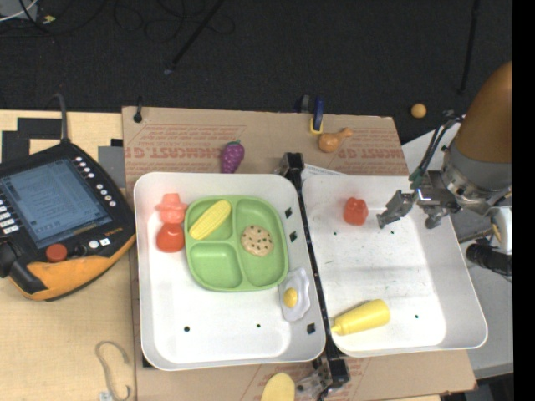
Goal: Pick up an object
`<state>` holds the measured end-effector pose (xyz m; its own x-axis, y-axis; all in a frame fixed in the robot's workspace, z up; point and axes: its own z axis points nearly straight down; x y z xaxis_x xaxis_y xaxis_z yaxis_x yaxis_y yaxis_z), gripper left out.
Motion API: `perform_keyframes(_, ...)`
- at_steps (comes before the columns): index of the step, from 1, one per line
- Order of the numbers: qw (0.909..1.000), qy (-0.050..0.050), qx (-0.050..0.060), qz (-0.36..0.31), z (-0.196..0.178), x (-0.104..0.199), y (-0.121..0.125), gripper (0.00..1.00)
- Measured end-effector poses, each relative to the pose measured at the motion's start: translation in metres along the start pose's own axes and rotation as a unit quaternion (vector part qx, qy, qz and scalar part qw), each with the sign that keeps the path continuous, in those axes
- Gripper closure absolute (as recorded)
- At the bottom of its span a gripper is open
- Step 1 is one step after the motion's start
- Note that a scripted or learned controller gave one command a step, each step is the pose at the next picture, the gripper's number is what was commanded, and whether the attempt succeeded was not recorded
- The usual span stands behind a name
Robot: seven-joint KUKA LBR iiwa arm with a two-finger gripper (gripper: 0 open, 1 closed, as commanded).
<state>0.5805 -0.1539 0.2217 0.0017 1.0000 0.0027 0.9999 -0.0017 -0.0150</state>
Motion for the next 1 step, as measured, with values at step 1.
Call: perform_keyframes(1, 1.0000, -0.001, -0.007, -0.001, -0.0079, -0.0002, 0.0025, 0.00)
